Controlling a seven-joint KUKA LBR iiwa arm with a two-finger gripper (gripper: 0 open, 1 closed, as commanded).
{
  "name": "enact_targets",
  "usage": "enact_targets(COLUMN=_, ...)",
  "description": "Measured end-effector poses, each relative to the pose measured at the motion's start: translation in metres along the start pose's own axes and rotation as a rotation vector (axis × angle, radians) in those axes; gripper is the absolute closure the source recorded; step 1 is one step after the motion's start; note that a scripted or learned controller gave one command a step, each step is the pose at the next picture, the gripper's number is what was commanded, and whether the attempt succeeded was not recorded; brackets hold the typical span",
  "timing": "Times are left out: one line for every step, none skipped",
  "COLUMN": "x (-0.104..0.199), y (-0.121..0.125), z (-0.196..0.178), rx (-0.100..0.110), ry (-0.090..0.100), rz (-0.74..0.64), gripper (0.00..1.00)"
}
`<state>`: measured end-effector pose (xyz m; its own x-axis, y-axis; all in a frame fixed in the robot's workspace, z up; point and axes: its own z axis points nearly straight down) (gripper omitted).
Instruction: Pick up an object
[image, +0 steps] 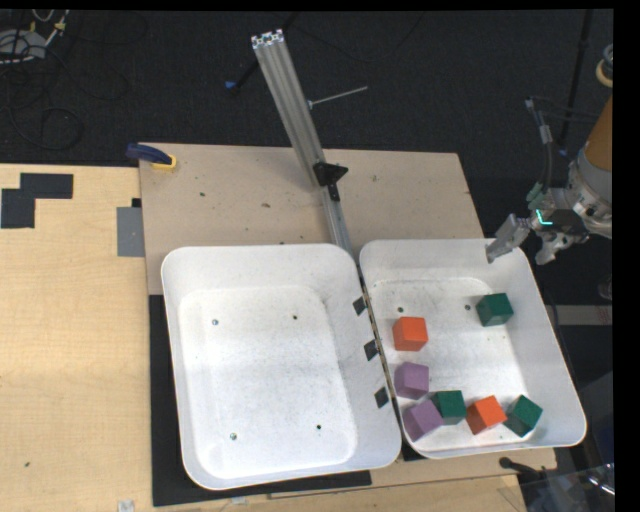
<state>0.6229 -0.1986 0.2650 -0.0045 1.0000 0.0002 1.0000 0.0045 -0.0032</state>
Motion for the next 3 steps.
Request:
enact_targets(x=0.000, y=-0.003, z=0.060, rx=-0.001, ry=0.000, rz=0.004, gripper=0.00)
enact_targets(x=0.006, y=-0.005, z=0.105, rx=0.004, ry=0.002, rz=0.003, gripper=0.00)
enact_targets(x=0.008, y=0.008, z=0.149, rx=-0.010, ry=-0.005, rz=-0.001, gripper=0.00)
